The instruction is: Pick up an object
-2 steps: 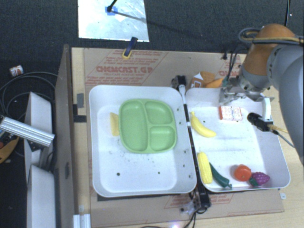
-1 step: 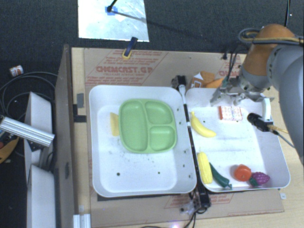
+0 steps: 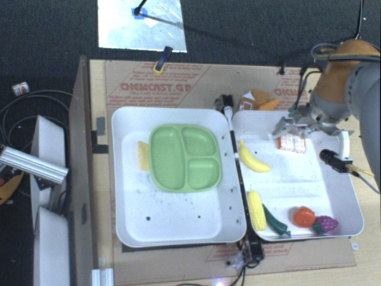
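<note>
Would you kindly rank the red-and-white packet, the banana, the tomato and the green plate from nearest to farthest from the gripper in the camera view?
From the gripper, at the right bin's far side:
1. Red-and-white packet, just beneath it.
2. Banana, by the right bin's left wall.
3. Tomato, at the right bin's near edge.
4. Green plate, in the left bin.

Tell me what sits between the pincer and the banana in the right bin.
Nothing visible blocks the way. The pincer hangs at the right bin's far edge, right over a small red-and-white packet. The banana lies to the left of that packet, near the divide between the bins, with bare white floor between them.
</note>
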Available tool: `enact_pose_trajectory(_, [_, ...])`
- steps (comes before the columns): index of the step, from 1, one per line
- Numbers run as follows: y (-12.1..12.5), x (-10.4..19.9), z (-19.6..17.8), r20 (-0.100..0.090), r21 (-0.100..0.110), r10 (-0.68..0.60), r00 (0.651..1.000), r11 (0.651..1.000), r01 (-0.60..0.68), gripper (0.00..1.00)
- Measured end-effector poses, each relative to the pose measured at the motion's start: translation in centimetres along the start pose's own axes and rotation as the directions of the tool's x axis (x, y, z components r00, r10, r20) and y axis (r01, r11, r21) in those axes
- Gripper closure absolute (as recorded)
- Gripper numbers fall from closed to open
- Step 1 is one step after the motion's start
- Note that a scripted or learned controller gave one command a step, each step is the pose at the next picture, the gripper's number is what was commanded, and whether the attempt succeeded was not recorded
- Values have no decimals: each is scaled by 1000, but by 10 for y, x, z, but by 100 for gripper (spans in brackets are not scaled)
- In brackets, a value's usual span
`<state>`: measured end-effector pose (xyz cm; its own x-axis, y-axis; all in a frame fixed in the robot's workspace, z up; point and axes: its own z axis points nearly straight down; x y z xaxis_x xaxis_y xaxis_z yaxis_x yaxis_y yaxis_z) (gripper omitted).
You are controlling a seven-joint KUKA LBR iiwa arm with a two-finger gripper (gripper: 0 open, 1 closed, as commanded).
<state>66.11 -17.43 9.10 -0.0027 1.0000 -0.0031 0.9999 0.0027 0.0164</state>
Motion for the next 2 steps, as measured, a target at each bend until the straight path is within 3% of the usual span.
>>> enact_pose_trajectory(1, [12, -3, 0, 1, 3, -3, 1000, 1000, 3, 0])
enact_pose_trajectory(2, [14, -4, -14, 3, -7, -6, 1000, 1000, 6, 100])
